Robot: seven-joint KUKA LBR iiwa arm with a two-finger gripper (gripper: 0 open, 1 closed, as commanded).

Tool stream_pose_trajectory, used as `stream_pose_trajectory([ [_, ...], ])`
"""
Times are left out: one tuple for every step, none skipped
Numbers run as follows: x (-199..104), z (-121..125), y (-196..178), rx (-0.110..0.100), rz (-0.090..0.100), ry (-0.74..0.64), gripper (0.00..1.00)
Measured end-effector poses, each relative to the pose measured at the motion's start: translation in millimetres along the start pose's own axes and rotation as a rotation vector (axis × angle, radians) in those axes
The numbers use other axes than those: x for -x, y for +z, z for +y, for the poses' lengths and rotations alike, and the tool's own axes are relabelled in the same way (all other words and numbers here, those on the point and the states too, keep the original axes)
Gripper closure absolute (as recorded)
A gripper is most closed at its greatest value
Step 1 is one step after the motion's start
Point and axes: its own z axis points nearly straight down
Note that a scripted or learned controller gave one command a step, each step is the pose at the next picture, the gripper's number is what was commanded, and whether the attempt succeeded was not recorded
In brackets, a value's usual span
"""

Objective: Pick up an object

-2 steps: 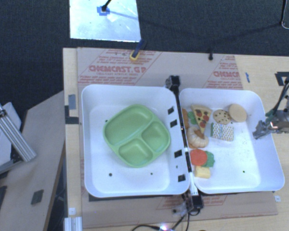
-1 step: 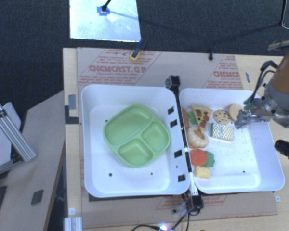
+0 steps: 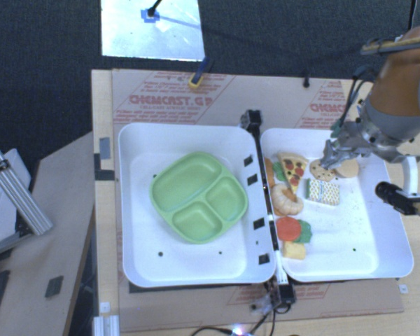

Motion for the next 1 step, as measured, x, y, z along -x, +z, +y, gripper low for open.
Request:
stream_pose_trajectory([
  [-44.9, 32.6, 14.0, -0.001, 0.0, 0.001, 1.0],
])
